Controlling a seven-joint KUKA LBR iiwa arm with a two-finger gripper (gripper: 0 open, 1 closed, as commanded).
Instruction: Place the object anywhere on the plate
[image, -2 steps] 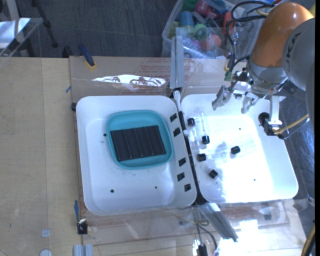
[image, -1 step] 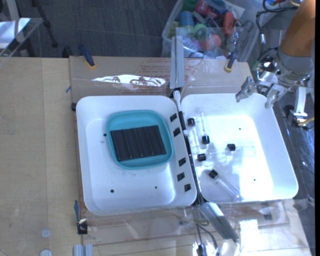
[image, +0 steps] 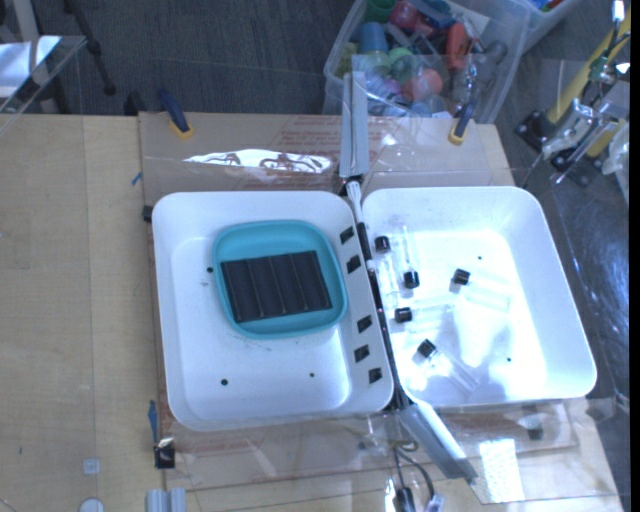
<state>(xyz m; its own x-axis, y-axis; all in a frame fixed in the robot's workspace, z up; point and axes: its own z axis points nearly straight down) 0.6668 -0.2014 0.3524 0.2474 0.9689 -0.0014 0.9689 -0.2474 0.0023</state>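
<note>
— Gripper: spread or pinched?
— Cannot tell.
— Where's the object?
— Several clear black-capped vials (image: 410, 279) lie scattered in the white bin (image: 560, 300) on the view's right.
— And the plate?
— The teal plate (image: 232, 246) sits in the neighbouring bin (image: 190, 330), with a dark ribbed slab (image: 276, 284) on it, well apart from the vials.

Faint red print on cardboard (image: 300, 135), prob. unreadable.

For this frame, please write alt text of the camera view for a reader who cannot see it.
Two shallow white bins sit side by side on a bench: the left bin holds a teal plate with a dark ribbed slab on it, and the right bin holds several small clear vials with black caps.
</note>
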